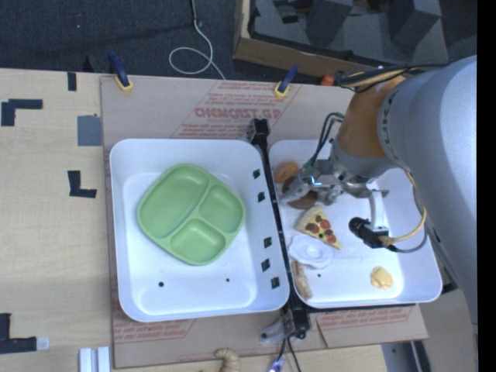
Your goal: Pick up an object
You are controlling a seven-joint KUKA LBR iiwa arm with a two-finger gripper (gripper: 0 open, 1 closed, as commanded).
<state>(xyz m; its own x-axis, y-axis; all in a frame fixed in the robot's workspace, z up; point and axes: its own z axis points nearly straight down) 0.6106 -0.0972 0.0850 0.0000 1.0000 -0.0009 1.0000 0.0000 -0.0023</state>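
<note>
The right bin [418, 285] holds several toy foods. A pizza slice [319, 228] lies near its middle, with a white fried egg [310, 252] just below it. A yellow piece [381, 277] sits in the front right corner, and a tan stick-like piece [301, 282] lies by the front left wall. A round brown piece [287, 172] and a darker brown piece [301, 201] lie along the left wall. My gripper [311, 184] is low in this bin, right over the two brown pieces, and the arm's wrist hides part of them.
The left bin [132, 285] holds a green divided plate [191, 213]. A black divider with clips [266, 208] runs between the bins. A black cable fitting [366, 231] hangs from the wrist over the right bin. Cardboard [186, 107] lies under both bins.
</note>
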